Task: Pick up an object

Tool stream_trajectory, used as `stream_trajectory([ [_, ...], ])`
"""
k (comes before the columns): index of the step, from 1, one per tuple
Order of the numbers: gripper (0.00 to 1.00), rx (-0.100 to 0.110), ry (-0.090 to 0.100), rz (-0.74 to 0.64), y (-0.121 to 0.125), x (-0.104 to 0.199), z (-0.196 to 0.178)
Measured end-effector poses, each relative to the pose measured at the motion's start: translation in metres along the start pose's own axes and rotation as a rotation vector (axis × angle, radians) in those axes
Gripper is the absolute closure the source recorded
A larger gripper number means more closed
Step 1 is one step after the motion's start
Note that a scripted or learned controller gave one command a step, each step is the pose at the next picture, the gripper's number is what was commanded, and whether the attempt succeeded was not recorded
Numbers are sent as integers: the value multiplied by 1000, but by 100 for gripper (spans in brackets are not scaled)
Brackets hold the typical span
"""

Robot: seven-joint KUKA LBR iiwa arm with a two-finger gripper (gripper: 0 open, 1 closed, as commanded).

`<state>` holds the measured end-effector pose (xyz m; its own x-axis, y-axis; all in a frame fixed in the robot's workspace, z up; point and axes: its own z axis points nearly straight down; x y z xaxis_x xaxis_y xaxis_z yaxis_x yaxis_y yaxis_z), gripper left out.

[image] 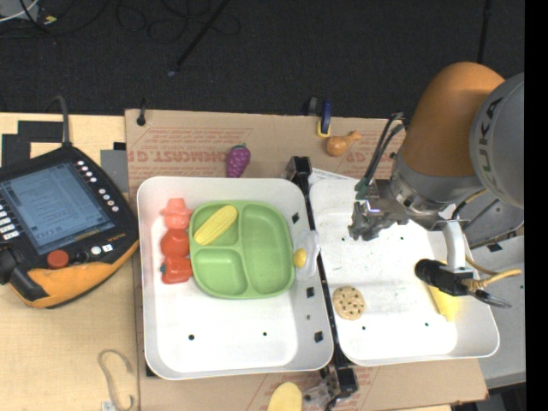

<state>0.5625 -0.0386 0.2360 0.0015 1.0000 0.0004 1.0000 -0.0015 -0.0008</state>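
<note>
Hand (366, 228) low over right bin (402, 336), grip state unclear. Cookie (348, 301) near. "KUKA" on arm (497, 144); mirrored print on cardboard (197, 144).

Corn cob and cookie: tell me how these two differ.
The corn cob is yellow and elongated; the cookie is tan, round and flat with dark specks. The corn cob lies aslant in a compartment of the green divided plate in the left bin; the cookie lies directly on the floor of the right bin. The cookie is nearer the gripper. Both look like toy food, and neither is held.
</note>
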Motion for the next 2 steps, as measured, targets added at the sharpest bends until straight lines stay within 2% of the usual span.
stream_trajectory([
  [1,100,4,0,1,-3,3,20],
  [2,100,1,0,-1,3,11,12],
])
